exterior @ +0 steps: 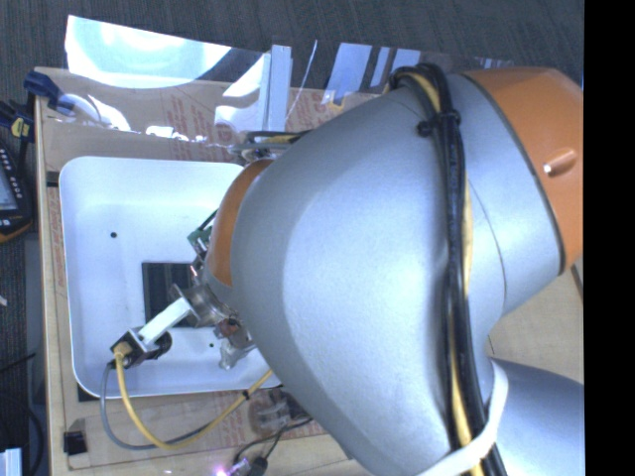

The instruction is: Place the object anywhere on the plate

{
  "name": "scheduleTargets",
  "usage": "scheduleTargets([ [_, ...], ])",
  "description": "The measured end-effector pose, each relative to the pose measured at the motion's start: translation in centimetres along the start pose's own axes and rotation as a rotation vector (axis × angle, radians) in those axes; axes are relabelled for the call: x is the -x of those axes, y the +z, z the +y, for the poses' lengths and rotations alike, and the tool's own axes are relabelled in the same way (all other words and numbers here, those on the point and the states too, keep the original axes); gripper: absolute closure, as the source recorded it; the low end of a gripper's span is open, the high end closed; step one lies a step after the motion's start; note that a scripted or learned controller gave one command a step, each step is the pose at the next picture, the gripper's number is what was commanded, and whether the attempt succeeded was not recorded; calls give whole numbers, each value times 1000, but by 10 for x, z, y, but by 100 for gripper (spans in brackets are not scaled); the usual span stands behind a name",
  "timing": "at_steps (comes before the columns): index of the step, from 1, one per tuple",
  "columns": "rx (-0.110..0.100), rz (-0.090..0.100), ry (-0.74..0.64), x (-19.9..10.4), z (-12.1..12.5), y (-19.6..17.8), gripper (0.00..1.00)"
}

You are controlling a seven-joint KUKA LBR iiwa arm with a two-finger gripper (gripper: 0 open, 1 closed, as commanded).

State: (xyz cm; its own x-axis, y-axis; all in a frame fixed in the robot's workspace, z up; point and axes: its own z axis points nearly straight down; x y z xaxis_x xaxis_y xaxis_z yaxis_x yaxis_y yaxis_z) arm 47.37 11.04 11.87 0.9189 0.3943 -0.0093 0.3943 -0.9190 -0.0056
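bench edge (pixel 179 132) red print, unreadable

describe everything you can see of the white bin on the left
The bin is shallow, white and smooth, plastic by its look, with rounded corners and a raised rim. It lies flat on the bench. A dark rectangle lies on its floor, and a small dark dot marks it. The arm hides its right side; a yellow cable loops past its near edge.
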Motion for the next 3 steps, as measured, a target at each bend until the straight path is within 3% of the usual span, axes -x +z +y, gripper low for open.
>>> scheduleTargets([
  [1, 4, 11, -2, -3, 1, -2, 0],
  [2, -1, 5, -9, -2, -1, -11, 100],
  [3, 4, 4, -69, -46, -62, 4, 100],
])
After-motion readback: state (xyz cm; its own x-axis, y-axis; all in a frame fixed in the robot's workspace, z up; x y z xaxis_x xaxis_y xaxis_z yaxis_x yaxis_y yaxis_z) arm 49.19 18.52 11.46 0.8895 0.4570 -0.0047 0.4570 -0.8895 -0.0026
